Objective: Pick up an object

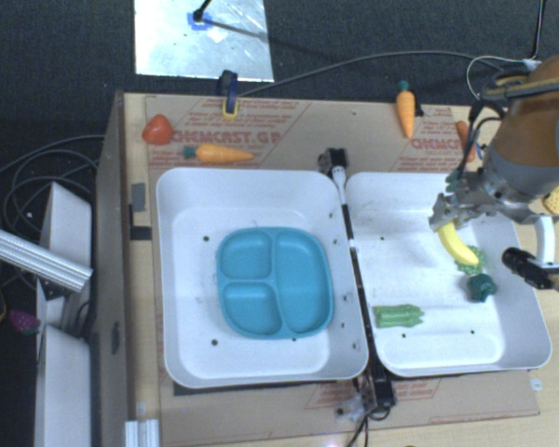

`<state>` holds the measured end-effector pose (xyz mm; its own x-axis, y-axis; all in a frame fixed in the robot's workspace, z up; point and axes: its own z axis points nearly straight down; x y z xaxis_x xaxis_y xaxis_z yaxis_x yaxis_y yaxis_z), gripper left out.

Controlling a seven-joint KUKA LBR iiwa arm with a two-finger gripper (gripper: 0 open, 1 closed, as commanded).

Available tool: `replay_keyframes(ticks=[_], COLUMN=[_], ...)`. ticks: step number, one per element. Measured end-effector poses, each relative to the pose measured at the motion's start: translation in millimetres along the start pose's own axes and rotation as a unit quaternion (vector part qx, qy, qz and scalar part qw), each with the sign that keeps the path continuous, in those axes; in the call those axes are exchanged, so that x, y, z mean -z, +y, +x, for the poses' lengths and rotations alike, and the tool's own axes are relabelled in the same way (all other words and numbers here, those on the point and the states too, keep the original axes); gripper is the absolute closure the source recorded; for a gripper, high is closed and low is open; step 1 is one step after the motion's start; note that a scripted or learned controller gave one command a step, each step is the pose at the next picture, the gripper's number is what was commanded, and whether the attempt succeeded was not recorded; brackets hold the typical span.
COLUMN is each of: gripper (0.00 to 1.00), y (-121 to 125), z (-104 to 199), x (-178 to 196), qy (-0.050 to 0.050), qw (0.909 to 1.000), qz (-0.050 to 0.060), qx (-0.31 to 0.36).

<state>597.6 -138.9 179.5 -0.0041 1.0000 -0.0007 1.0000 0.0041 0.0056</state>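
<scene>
Right bin (429,357): a yellow banana (455,245) is seen lying toward its far right part, with a green piece (469,264) touching the banana's lower end. A dark teal object (481,287) is placed just beside and below that piece. A green flat vegetable (397,317) is found nearer the bin's front, well apart from the banana.

Claw (450,214): positioned directly at the banana's upper end; contact cannot be told, and whether it is apart or together cannot be told.

Left bin (191,343): a blue divided plate (274,281) is held at its centre.

Desk (289,128): beyond the bins, two carrots (222,155) (406,112) and a red-orange tomato-like item (157,129) are laid.
</scene>
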Motion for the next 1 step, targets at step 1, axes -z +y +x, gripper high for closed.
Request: replay_keyframes(ticks=[1], gripper=[1.00], y=[-47.1], z=[64.0], x=[37.3], qy=[0.001], qw=[1.0000], qz=[0.002], qx=[0.000])
